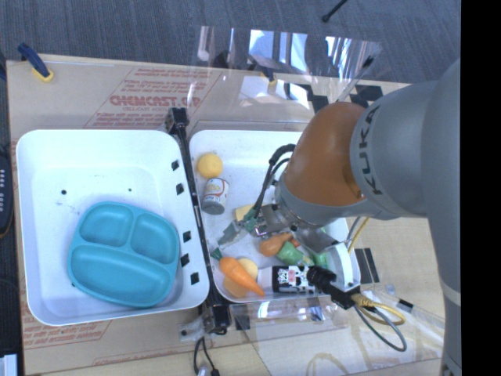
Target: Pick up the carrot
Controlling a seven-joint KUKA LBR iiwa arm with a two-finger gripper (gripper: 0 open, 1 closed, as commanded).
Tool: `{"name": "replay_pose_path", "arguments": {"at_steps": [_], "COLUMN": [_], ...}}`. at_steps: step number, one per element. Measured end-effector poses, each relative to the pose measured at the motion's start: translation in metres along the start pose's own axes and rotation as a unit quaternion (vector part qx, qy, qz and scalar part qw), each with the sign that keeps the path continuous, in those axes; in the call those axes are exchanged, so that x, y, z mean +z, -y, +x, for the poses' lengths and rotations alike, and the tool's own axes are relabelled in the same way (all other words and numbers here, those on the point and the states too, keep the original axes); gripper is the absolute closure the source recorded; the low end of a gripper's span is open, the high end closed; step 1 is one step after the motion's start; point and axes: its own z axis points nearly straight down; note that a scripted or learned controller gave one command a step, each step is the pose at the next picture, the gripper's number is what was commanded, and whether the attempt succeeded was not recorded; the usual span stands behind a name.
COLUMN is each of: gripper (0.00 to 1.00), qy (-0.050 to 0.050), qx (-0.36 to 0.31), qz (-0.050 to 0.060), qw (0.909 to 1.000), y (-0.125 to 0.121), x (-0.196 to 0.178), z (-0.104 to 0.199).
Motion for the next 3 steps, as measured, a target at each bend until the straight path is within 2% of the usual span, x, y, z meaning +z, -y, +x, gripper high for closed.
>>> {"name": "replay_pose_path", "arguments": {"at_steps": [1, 2, 3], "gripper": [0.00, 1.00, 1.00], "qy": [-0.001, -0.001, 0.001], "qx": [-0.077, -0.083, 0.011], "qz": [-0.001, 0.000, -0.005], "qw": [0.9970, 0.9966, 0.9999], "y": [0.008, 0.007, -0.004], "x": [0.099, 0.089, -0.040], "z": [-0.042, -0.042, 0.011]}}
